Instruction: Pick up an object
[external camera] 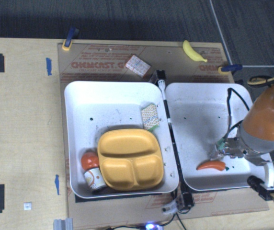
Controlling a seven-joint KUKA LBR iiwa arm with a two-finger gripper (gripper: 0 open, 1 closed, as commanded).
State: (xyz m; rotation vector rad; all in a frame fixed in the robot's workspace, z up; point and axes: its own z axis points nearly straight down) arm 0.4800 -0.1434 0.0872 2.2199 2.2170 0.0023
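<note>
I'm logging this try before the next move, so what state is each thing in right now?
orange carrot toy: lying flat in the right bin, beside the claw, not lifted.
yellow divided tray: lying in the left bin, compartments up.
small can: on its side beside the tray.
patterned packet: leaning at the left bin's right wall.
banana: lying outside the bins, on the cardboard.

The two shallow white plastic bins [79, 128] look smooth but a bit scuffed. The big yellow plastic tray with sections [130, 158] is smooth and softly shiny. The small orange carrot-shaped toy [211, 166] looks like glossy plastic. The light wooden bench top [22, 128] is matt, and the brown cardboard sheet [103, 61] is dull.
</note>
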